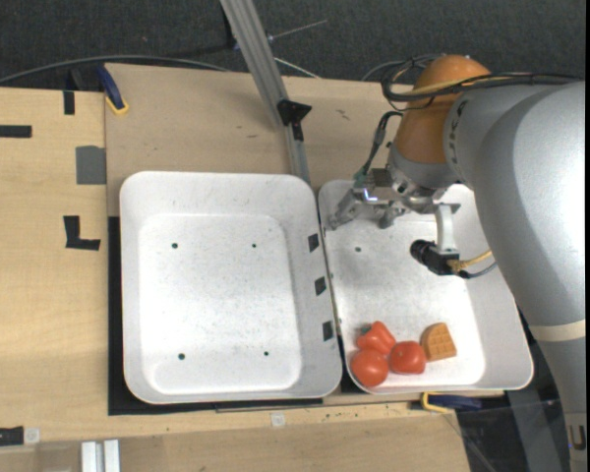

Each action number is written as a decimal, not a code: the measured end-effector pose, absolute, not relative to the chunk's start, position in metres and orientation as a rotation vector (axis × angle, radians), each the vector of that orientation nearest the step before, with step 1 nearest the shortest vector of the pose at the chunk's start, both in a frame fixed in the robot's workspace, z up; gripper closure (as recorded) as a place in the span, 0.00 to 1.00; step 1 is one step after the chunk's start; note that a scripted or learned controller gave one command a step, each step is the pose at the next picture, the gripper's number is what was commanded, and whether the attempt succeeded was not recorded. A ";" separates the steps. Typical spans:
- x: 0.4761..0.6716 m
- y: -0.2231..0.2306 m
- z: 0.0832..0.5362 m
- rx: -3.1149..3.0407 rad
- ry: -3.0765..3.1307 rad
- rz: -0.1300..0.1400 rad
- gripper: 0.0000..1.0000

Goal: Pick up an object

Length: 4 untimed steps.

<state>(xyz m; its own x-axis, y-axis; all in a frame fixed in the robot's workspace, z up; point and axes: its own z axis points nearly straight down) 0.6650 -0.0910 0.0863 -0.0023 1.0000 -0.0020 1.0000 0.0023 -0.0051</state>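
Several small items lie at the near end of the right bin: a red piece, a second red piece, a third, and an orange-brown ridged block. They touch or nearly touch one another. My gripper hangs over the far left corner of the right bin, well away from these items. Its fingers are spread apart with nothing between them. The orange band and grey wrist sit just behind it.
The left bin lies beside the right one, and a raised divider runs between them. A grey metal bar slants down from the top to the bins' far edge. The bulky grey arm covers the right side.
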 end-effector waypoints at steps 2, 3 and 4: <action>0.672 -0.091 0.142 -2.221 -2.225 -0.003 1.00; 0.674 -0.089 0.206 -2.223 -2.227 -0.006 1.00; 0.675 -0.089 0.213 -2.220 -2.223 -0.001 1.00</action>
<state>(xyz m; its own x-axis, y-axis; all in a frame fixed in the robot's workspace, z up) 0.6745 -0.0886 0.2133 -0.0010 1.0000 0.0003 1.0000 0.0010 0.0002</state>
